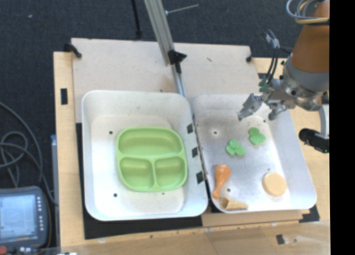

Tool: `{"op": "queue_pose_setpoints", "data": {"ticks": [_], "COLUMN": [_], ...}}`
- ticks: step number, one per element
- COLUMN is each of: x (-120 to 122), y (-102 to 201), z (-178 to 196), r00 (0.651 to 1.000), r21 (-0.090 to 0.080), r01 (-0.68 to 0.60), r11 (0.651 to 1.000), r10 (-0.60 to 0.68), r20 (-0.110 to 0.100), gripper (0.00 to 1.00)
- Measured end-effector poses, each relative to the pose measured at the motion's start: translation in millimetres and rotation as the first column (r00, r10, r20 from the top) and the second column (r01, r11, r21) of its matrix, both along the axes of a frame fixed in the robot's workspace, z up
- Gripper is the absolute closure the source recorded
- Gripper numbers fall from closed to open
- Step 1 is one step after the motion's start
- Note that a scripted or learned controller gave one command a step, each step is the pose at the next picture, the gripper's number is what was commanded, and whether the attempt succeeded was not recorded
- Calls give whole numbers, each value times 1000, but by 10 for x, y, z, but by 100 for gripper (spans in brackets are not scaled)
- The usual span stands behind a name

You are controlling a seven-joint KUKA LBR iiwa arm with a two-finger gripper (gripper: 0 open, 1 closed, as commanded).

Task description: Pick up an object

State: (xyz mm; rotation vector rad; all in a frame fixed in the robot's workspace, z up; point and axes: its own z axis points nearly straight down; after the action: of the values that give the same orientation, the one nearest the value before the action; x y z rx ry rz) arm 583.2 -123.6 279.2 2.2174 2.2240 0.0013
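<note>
Objects for picking lie in the right bin [294,154], five in all. Two are small green lobed pieces: one green piece [236,148] near the bin's middle, a second green piece [256,136] just beside it, up and to the right. An orange drumstick-shaped toy [221,177] lies near the left wall, a tan wedge [235,204] sits at the front rim just below it, and a round tan disc [274,184] rests toward the front right. The left bin [100,137] holds one light green plate [151,158] with three compartments. The gripper [259,108] hangs over the back of the right bin, its two fingers spread apart with nothing between them, above and apart from the green pieces. The arm [310,54] is cut off at the right edge. The wedge's far end is hard to make out against the rim.
</note>
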Motion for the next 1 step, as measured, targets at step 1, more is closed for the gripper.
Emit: {"op": "queue_pose_setpoints", "data": {"ticks": [1], "x": [1], "y": [0], "z": [0], "r00": [1000], "r21": [0], "r01": [1], "r11": [1000], "r10": [-1], "r20": [1], "gripper": [0]}}
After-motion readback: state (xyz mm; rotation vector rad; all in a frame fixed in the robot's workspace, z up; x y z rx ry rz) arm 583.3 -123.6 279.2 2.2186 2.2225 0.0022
